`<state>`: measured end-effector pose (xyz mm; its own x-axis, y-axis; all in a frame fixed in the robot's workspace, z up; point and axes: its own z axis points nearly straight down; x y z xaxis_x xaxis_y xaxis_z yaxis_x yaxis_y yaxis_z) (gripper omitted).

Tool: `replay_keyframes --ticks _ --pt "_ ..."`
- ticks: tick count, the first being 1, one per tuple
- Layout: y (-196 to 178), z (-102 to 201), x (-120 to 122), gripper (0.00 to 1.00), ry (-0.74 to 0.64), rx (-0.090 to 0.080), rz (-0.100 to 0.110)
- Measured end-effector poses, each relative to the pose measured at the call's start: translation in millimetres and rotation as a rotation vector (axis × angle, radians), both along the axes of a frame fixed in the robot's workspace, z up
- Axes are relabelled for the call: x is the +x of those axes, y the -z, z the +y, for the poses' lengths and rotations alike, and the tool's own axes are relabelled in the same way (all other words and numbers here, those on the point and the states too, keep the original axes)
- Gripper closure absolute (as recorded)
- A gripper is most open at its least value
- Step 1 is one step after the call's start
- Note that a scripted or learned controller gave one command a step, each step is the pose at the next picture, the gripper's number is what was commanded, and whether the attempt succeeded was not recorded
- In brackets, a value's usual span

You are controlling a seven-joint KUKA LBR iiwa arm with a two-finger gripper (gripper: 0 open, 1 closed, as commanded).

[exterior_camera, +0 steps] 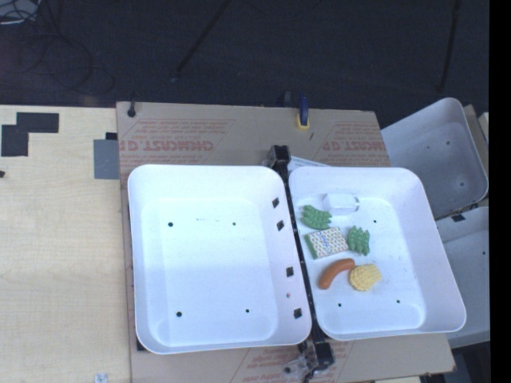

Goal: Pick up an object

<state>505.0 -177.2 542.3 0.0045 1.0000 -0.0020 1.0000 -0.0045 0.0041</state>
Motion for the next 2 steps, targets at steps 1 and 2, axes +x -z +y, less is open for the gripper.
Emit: replay_keyframes --ticks 1,2 --pt "-5.1 3.3 4.6 1.0 -0.009 0.001 0.008" --pt "5.9 67.3 -28.4 1.0 -0.011 0.004 0.008"
